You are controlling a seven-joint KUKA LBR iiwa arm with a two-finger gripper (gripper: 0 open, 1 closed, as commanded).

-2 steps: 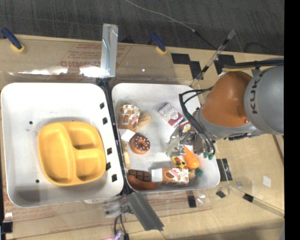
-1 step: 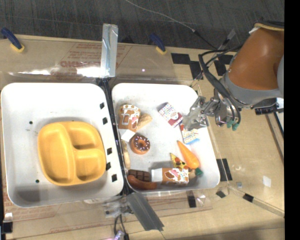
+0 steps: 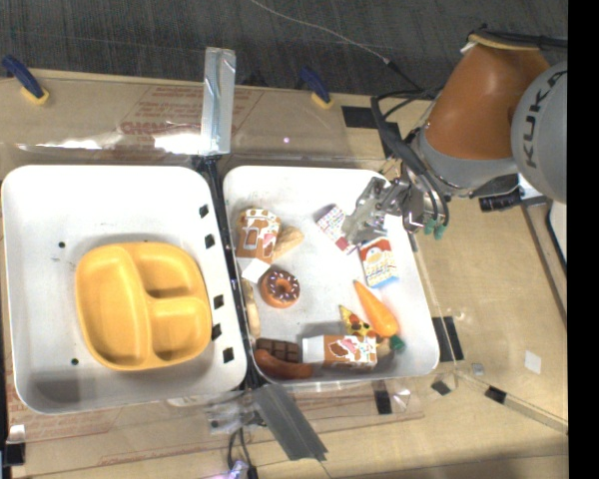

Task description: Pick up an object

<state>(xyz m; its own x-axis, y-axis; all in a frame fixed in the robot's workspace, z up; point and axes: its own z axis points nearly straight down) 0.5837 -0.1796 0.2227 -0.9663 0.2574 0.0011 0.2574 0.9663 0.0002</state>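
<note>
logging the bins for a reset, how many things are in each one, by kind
Yellow divided tray, left bin: 1
Doughnut, right bin: 1
Carrot: 1
Small cartons or boxes: 4
Other small food toys, hard to name: about 3
Total: about 10

Two bins sit side by side on the bench. The left bin [image 3: 20, 267] has just a divided tray [image 3: 143, 303] lying in its middle. The right bin [image 3: 309, 180] is the busy one: a donut [image 3: 279, 287] sits around the center, a small carton [image 3: 378, 263] to its right, and a carrot [image 3: 376, 310] just below that carton. A chocolate bar [image 3: 280, 352] lies along the near edge. The gripper [image 3: 364, 214] hangs over the bin's upper right part, just above the carton.
</note>
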